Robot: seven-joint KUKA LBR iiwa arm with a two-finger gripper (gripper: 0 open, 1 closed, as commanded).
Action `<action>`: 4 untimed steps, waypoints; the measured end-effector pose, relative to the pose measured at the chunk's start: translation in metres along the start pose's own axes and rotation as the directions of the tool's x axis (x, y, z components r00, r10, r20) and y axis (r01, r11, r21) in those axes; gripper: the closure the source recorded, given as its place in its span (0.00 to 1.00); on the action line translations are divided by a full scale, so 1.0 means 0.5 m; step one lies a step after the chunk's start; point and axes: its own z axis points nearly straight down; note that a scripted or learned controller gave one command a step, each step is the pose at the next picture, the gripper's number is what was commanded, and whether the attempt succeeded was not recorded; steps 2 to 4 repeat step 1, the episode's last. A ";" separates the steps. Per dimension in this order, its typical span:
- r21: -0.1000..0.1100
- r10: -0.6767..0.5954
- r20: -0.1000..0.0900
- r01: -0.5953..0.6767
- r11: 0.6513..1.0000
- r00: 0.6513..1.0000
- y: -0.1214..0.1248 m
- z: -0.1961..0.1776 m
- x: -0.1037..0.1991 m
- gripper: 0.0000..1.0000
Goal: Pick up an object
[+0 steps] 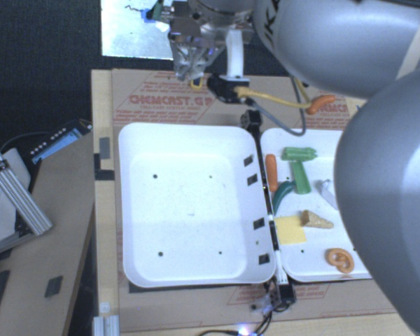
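My gripper [191,68] hangs high above the cardboard behind the left bin [136,187], near its back rim. A small yellowish bit shows just under its tip; I cannot tell what it is. In the right bin [315,271] lie an orange sausage-shaped piece [271,170], a light green toy [299,166], a dark green curved piece [283,191], a yellow square slice [290,230], a tan wedge [315,220], a pretzel [339,259] and a pale grey item [327,190]. The arm's grey body hides the right part of that bin.
A black clip divider [262,187] runs between the two bins. A yellow cable [273,100] trails from the wrist over the cardboard. Left of the bench stand a metal rail [14,194] and a dark device [56,140].
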 end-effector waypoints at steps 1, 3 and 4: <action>-0.002 -0.002 0.000 0.002 1.000 1.000 0.000 -0.034 0.005 1.00; -0.002 -0.002 0.000 0.002 1.000 1.000 0.000 -0.034 0.005 1.00; -0.002 -0.002 0.000 0.002 1.000 1.000 0.000 -0.034 0.005 1.00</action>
